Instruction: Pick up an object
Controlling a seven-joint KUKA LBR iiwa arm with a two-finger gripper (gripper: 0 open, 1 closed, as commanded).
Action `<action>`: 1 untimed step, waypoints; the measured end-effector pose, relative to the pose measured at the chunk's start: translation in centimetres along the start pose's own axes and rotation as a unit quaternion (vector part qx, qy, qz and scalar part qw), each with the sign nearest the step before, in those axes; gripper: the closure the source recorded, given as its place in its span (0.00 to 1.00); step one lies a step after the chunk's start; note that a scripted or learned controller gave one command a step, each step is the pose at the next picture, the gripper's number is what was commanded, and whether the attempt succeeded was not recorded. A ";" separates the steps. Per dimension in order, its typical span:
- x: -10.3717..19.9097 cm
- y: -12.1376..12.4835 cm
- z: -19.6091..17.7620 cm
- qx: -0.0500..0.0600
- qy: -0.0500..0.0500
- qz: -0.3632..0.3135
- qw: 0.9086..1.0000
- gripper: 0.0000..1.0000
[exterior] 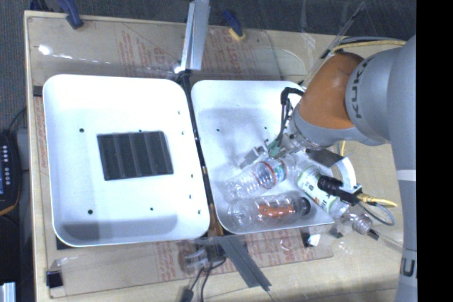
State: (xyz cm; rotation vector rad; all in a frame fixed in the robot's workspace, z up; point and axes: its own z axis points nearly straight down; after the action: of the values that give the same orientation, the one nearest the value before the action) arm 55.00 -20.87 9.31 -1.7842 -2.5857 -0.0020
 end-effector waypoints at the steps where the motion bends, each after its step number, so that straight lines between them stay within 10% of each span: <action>1: 1.5 -3.9 0.0 -0.002 -0.001 -0.041 0.999 0.00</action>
State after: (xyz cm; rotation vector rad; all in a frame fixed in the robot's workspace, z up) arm 50.86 -20.82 9.32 -1.6773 -2.6603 -0.0044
